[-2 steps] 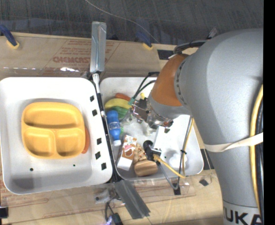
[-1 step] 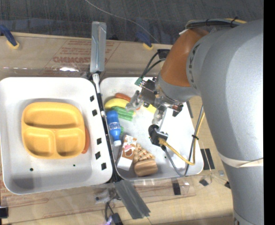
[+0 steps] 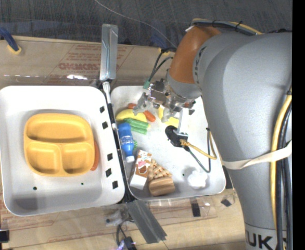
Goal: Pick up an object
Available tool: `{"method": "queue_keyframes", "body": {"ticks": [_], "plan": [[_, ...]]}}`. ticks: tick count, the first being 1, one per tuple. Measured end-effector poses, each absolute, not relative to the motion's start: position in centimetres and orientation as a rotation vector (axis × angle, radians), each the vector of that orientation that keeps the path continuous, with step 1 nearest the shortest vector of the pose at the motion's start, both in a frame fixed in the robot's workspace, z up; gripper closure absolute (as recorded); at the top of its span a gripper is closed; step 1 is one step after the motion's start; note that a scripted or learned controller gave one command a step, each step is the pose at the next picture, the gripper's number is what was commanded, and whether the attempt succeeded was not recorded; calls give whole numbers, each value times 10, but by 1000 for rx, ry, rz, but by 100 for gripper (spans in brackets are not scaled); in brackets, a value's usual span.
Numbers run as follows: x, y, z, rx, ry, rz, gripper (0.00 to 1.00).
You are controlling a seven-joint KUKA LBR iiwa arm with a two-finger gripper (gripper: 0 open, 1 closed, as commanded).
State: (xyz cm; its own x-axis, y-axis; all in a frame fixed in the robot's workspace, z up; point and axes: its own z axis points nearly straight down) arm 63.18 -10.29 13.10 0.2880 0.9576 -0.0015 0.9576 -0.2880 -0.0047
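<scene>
At the left of the frame the left bin (image 3: 7,139) holds a yellow divided tray (image 3: 59,142) lying flat in its middle, well apart from the action and, I'd guess, not what the arm is after. Right of centre, the right bin (image 3: 215,184) carries the clutter: a blue bottle (image 3: 126,139) lying along the dividing wall, a yellow banana-like piece (image 3: 133,114) and a green piece (image 3: 138,126) just above it, a small printed box (image 3: 141,168) and a brown waffle-like block (image 3: 160,181) at the lower edge, and a white lump (image 3: 197,179) lower right. The gripper (image 3: 157,102) hangs over the bin's upper part, close above the yellow and green pieces, likely because the pile there offers the nearest grasp. I cannot tell how its jaws stand, nor see anything held. The arm (image 3: 246,98) fills the right.
</scene>
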Motion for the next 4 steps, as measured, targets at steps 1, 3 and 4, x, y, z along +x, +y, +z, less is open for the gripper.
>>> {"method": "queue_keyframes", "body": {"ticks": [1,3,4], "plan": [[602,-114,97,-2162,-2289,-4,0],[598,-99,91,-2244,-2197,2,0],[646,-86,195,-2484,-1929,-5,0]]}}
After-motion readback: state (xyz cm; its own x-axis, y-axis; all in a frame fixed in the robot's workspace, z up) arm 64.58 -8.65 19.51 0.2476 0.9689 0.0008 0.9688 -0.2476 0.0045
